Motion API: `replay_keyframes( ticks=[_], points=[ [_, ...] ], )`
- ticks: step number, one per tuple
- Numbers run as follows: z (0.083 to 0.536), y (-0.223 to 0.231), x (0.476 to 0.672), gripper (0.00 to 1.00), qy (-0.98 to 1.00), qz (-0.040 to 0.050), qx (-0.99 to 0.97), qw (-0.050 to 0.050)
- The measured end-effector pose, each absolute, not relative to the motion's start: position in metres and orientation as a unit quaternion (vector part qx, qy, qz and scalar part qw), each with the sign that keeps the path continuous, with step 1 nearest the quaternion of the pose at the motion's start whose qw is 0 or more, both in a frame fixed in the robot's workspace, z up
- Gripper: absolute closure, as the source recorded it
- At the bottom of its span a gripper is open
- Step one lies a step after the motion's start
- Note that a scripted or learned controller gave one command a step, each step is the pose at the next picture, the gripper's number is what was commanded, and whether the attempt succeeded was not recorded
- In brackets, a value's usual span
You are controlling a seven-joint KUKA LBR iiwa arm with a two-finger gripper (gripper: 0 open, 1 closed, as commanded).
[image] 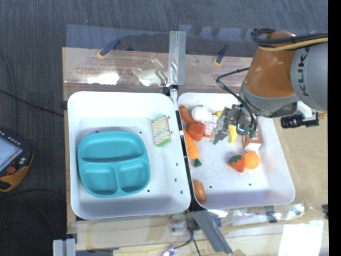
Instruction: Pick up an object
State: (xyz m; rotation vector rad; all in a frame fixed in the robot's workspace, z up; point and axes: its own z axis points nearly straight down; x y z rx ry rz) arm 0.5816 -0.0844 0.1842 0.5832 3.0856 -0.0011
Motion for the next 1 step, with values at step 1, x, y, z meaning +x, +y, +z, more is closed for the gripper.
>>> replay_keyframes(
  ticks=[1],
  points=[
    [0.2125, -0.0090, 0.5796, 1.00, 0.980, -0.0001, 0.198, 0.001]
  ],
)
